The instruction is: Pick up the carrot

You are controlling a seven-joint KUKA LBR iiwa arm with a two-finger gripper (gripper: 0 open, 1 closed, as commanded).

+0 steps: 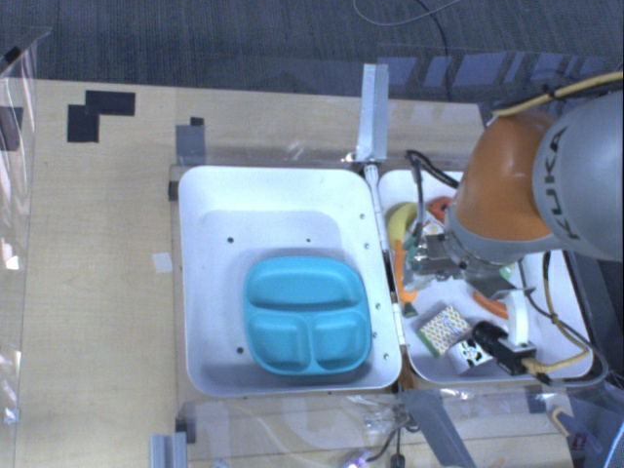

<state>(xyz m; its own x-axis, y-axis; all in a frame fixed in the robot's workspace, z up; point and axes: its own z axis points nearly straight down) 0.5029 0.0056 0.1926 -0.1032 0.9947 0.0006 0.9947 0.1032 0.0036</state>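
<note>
two shallow white bins sit side by side on a pale wooden bench [97, 261]. the left bin [210, 213] fills the middle of the frame and holds a light blue divided plate [307, 312] with three compartments, lying flat in the bin's lower half. the right bin [575, 359] takes the right side of the frame, and much of it is covered by the arm [526, 178], grey with an orange band, which reaches in from the right edge and hangs over the bin's upper and middle part.

the gripper [429, 256] sits below the orange band, over the left-centre of the right bin, amid cables and metal parts. from this angle i cannot tell whether it is open or closed, or whether it has anything in it.

the carrot [399, 269] appears as a thin orange strip lying along the left wall of the right bin, just beside the divider between the two bins, and just left of the gripper; whether the two touch cannot be told. a yellow banana-like object [401, 220] lies above it near the bin's upper left. another orange piece [490, 307] lies lower, toward the bin's middle. a small checkered box [444, 328] rests in the lower left of that bin, with a black and white item [478, 351] just to its right. a black cable [409, 8] loops across the dark floor along the top of the frame.
</note>
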